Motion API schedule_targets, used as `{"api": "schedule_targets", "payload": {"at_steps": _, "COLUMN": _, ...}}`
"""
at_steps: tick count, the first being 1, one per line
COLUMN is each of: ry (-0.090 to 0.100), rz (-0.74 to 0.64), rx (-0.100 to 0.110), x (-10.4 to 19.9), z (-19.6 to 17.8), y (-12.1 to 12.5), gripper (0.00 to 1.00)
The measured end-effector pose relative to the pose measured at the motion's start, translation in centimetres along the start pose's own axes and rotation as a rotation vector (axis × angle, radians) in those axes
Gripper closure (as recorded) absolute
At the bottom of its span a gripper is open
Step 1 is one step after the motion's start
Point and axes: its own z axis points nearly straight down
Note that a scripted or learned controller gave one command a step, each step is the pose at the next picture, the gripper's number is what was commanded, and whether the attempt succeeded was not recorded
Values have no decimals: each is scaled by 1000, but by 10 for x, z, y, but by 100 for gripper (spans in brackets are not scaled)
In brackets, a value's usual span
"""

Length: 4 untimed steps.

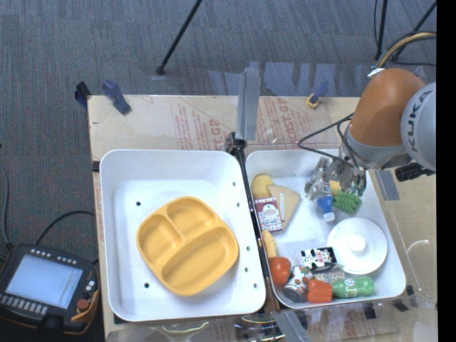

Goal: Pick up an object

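My gripper [335, 182] hangs low over the far right part of the right bin [393, 251], under the orange-banded wrist. Its metal fingers sit just above and around a green ridged toy [348, 202], a small yellow piece [335, 187] and a blue-capped item [326, 206]. The right bin also holds a white round lid [357, 244], a red and white carton [268, 214], a beige wedge [288, 201], a yellow fruit [261, 184], a red tomato [280, 269], a black and white toy [318, 258] and a green bottle [353, 287].
The left bin [121, 191] holds a yellow divided plate [187, 244]. A grey post [249, 109] stands at the far end of the divider between the bins. Clamps sit on the bench's far edge. A teach pendant [44, 283] lies at the lower left.
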Motion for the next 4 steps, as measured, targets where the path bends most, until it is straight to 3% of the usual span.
{"api": "schedule_targets", "payload": {"at_steps": 1, "ry": 10, "rz": 505, "rx": 6, "x": 10, "z": 23, "y": -4, "gripper": 100}}
{"api": "schedule_targets", "payload": {"at_steps": 2, "ry": 10, "rz": 599, "rx": 5, "x": 42, "z": 11, "y": 53, "gripper": 100}}
{"api": "schedule_targets", "payload": {"at_steps": 3, "ry": 3, "rz": 227, "rx": 3, "x": 18, "z": -58, "y": -6, "gripper": 100}}
{"api": "schedule_targets", "payload": {"at_steps": 4, "ry": 15, "rz": 254, "rx": 5, "x": 92, "z": 24, "y": -12, "gripper": 100}}
